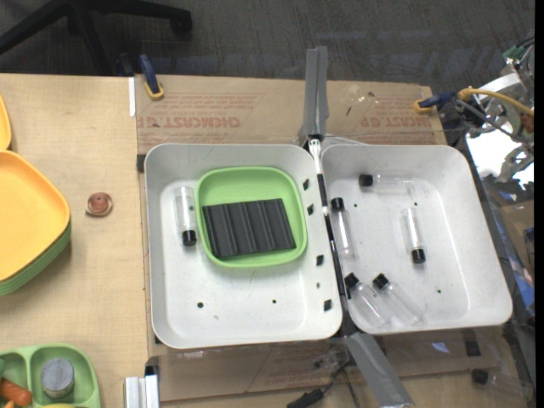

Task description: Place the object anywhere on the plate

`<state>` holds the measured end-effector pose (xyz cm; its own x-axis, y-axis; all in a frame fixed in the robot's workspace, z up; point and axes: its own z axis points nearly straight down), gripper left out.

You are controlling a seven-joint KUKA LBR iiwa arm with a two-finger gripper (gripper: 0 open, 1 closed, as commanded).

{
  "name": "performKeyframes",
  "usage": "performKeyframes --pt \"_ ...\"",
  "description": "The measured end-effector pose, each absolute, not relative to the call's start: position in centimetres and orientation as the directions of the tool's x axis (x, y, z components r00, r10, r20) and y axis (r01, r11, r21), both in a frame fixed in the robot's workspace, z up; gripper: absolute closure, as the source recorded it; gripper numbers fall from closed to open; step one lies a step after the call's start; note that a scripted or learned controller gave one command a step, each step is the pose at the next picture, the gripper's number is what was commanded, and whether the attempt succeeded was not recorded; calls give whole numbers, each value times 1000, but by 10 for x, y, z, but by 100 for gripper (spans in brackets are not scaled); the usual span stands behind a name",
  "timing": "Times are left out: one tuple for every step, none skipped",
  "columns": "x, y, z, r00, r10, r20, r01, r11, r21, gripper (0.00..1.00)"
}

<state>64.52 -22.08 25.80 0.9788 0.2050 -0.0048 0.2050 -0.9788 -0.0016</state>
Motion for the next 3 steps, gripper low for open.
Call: performKeyframes --pt "639 -222 264 980 200 -4 200 -980 -1 0" --pt "632 -222 272 980 198 -4 198 -980 -2 0" --pt "632 -222 272 980 198 -4 198 -980 -2 0"
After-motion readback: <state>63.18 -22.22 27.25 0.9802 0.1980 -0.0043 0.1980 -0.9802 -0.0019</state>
